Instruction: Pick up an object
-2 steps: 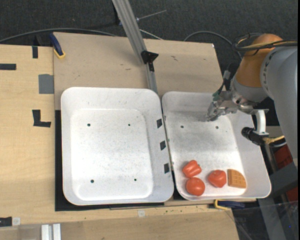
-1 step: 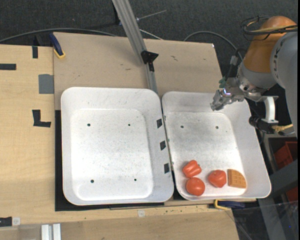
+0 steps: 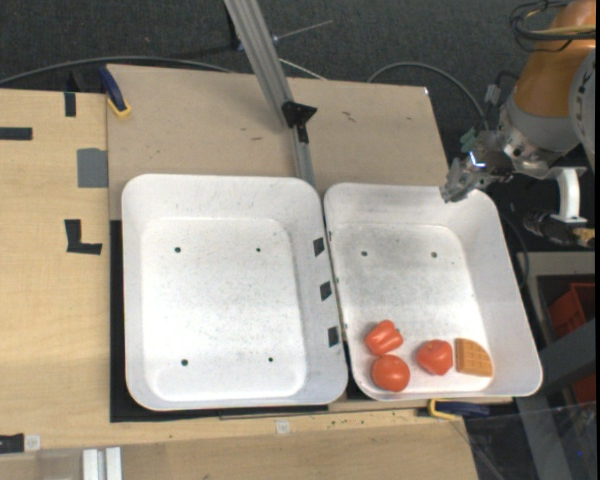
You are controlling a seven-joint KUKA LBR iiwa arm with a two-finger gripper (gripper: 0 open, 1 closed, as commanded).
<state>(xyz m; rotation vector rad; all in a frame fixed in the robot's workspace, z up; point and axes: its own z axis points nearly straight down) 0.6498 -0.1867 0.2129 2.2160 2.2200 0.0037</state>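
Hovering gripper [image 3: 461,185]; tomatoes [image 3: 390,372] afar.

Before me the left bin [image 3: 220,288] sits on my desk [image 3: 210,118]. A slanted metal pole [image 3: 265,63] rises just behind that bin's far right corner. Black tape marks [image 3: 78,236] lie left of it, a blue clamp [image 3: 115,90] beyond its far left corner.

A robotics lab: taped plywood bench [image 3: 230,118], white bins [image 3: 220,193], cables [image 3: 410,71].

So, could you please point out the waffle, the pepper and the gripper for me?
waffle [image 3: 473,357], camera view, middle of its top.
pepper [image 3: 383,338], camera view, its red body.
gripper [image 3: 458,189], camera view, its fingertips.
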